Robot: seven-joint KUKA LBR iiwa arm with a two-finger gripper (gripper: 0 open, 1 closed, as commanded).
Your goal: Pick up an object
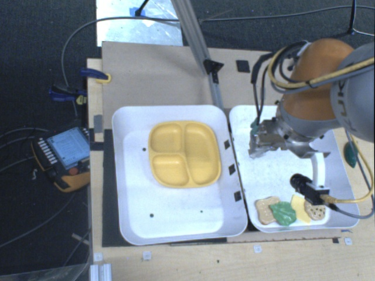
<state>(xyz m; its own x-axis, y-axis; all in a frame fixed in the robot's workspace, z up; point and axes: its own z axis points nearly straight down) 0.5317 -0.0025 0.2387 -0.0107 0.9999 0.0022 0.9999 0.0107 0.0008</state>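
Over the right bin [343, 174] the gripper [258, 145], its closure impossible to judge, hangs well up-left of the small objects [290, 209] clustered along the near rim

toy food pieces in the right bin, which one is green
The green piece lies in the middle of the cluster at the right bin's near edge, between the tan cracker and the yellow wedge.

Glossy yellow plastic plate [184, 154], matt white bins [132, 209]
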